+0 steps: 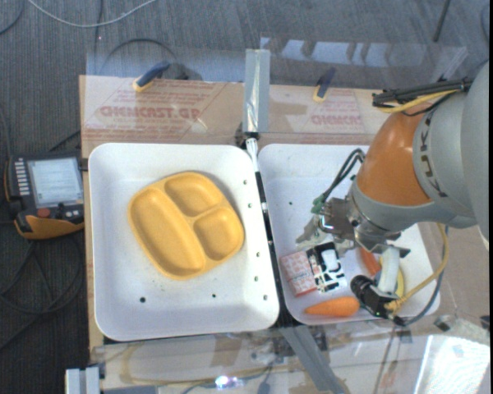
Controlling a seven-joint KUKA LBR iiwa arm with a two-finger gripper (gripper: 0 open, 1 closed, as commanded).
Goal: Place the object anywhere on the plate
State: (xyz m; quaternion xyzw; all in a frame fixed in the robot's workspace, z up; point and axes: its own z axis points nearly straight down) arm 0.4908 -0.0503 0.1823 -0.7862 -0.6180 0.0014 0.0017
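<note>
Meanwhile the gripper (327,257) hangs over the right bin (289,171), its grip unreadable, a carrot (332,307) at six o'clock, the plate (186,223) at nine.

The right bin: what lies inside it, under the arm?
In the right bin lie a carrot and a small red-and-white packet, beside the pincer. The arm covers the rest of its floor.

Brown cardboard-topped bench (189,117) with red printed lettering, bearing two shallow white plastic bins side by side, touching along inner rims. Left white bin (107,220) and right white bin (287,171) covering most of surface. Blue-and-yellow clamps (152,75) at far edge. Grey metal bar (256,89) upright between bins at rear.
</note>
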